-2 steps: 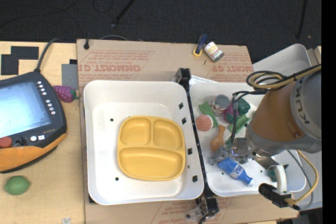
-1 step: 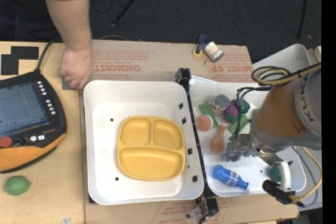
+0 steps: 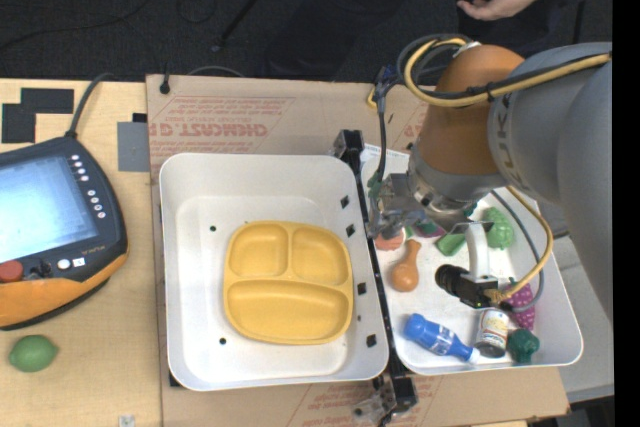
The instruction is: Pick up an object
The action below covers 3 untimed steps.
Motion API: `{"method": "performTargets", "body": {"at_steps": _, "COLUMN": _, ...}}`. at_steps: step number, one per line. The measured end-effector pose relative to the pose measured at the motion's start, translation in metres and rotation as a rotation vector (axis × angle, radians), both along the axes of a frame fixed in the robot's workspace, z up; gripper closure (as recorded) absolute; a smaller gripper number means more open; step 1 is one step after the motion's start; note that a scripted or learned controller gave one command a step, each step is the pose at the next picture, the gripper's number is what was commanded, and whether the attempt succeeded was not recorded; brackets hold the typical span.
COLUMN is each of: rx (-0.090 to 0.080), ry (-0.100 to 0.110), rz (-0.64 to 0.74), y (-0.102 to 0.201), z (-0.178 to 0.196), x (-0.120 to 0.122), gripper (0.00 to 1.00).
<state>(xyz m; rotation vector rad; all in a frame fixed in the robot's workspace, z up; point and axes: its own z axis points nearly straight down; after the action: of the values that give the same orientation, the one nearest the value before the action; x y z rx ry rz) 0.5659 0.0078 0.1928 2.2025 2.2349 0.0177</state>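
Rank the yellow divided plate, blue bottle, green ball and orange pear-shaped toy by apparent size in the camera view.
1. yellow divided plate
2. blue bottle
3. orange pear-shaped toy and green ball: look alike, unranked.

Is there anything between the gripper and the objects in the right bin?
The view cannot settle it: the arm's orange wrist hides the gripper. The orange pear-shaped toy and blue bottle in the right bin lie uncovered.

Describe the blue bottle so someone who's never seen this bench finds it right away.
Two white bins sit side by side; go to the right bin, the cluttered one under the arm. Along its near edge, just right of the divider, lies the blue bottle on its side, white cap pointing right. It is the only blue item there, below the orange pear-shaped toy and left of the small labelled jar.
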Motion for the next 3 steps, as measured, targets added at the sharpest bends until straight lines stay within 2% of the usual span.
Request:
{"method": "performTargets", "body": {"at_steps": 1, "rx": -0.006, "ry": 0.000, "rz": -0.017, "y": -0.035, "z": 0.128, "x": -0.036, "gripper": 1.00}}
{"method": "performTargets", "body": {"at_steps": 2, "rx": -0.004, "ry": 0.011, "rz": -0.009, "y": 0.018, "z": 0.177, "x": -0.084, "gripper": 1.00}}
{"method": "performTargets", "body": {"at_steps": 3, "rx": -0.005, "ry": 0.013, "rz": -0.009, "y": 0.070, "z": 0.183, "x": -0.090, "gripper": 1.00}}
